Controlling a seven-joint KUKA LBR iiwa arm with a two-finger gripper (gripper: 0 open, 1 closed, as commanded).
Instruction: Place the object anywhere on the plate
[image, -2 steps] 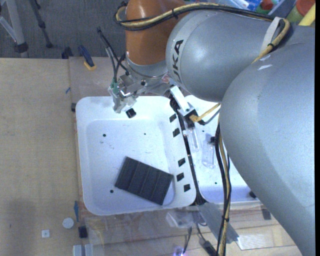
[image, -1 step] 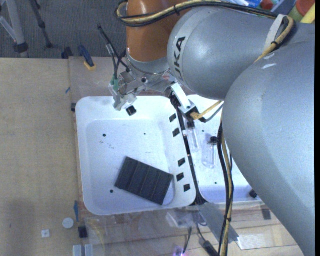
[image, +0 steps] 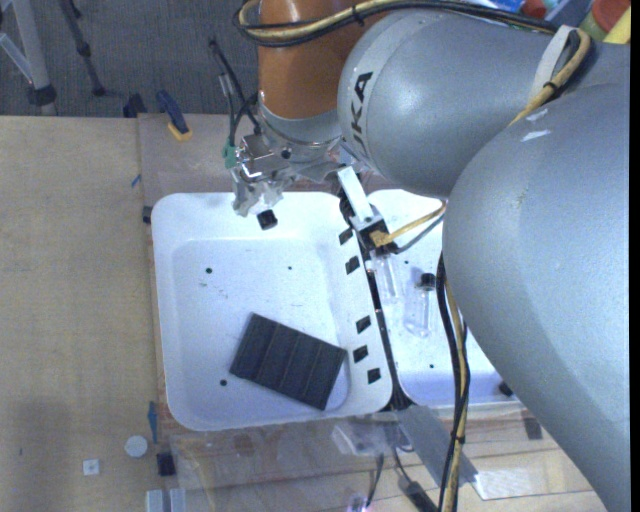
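Reaching in from the right, the grey arm (image: 480, 150) with its orange band (image: 295, 60) holds the gripper (image: 255, 205) above the far edge of the left bin (image: 175, 330), close to that bin's far left corner. Whether the tool is spread wide, drawn narrow or clamped on anything cannot be told from this slanted view; a small dark piece (image: 266, 219) shows just beneath its tip, against the white far wall, and it is unclear whether that piece is part of the tool or a separate thing. A dark, ribbed rectangular plate (image: 288, 361) lies flat on the left bin's floor, toward the near right corner, turned at an angle to the bin's edges and well apart from the gripper. In the right bin (image: 440, 375), a clear, tube-like object (image: 418, 308) lies near the dividing edge between the two bins, partly shadowed by the arm. A yellow cable (image: 410, 232) runs down from the arm across that dividing edge.
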